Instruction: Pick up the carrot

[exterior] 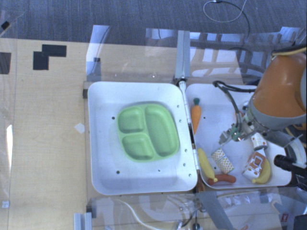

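1. Hanging low over the middle of the right bin, the gripper has bare white floor to its left; whether it is parted or closed cannot be made out.
2. Well to its left, the carrot lies along the bin's left wall, green top pointing away, untouched.
3. Nearer the front rim lie a banana, a sausage and a checked packet.
4. The orange-banded arm overhangs the bin's right side.
5. Left of all, a green divided plate sits in the other bin.

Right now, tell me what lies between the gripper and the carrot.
Nothing: in the camera view, bare white bin floor runs from the gripper left to the carrot.
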